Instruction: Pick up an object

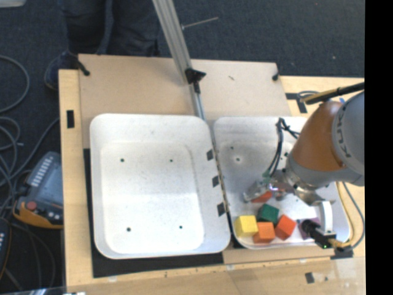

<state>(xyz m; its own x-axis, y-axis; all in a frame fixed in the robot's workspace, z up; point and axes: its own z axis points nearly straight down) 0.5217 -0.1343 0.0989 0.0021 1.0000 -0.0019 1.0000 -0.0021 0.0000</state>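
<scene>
I'm reaching into the right bin point(245, 134), my gripper point(261, 193) hovering over a red object point(263, 197). I cannot tell my fingers' spread. Yellow point(247, 225), green point(268, 213) and orange blocks point(265, 232) are sitting just beside

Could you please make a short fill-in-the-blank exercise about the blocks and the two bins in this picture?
1. All the blocks lie in the ____ bin.
2. The yellow block sits directly left of the ____ block.
3. The green block lies just ____ the gripper in the camera view.

Missing words: right; orange; below
</scene>
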